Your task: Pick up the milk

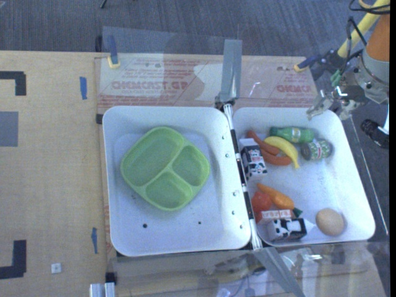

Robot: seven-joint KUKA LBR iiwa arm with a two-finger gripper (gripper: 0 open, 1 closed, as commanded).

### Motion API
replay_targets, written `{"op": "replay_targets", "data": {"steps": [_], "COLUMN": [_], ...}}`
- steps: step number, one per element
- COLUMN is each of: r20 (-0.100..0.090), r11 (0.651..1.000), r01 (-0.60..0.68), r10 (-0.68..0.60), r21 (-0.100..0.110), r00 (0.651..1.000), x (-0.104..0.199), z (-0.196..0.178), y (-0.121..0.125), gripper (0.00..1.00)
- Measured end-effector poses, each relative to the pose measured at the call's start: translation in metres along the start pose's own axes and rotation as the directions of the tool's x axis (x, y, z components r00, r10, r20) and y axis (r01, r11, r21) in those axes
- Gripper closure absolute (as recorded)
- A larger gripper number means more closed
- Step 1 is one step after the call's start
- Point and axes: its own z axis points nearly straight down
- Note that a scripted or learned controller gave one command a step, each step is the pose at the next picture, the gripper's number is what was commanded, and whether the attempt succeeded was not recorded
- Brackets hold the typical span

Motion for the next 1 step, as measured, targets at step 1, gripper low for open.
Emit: {"op": "replay_targets", "data": {"steps": [1], "r20": [0.0], "r11": [1.0], "r01": [0.008], "r10": [-0.008], "r21": [0.001], "r00": [1.0], "x": [0.0792], "z": [0.1195], "y": [-0.0584], "gripper": [0.0]}}
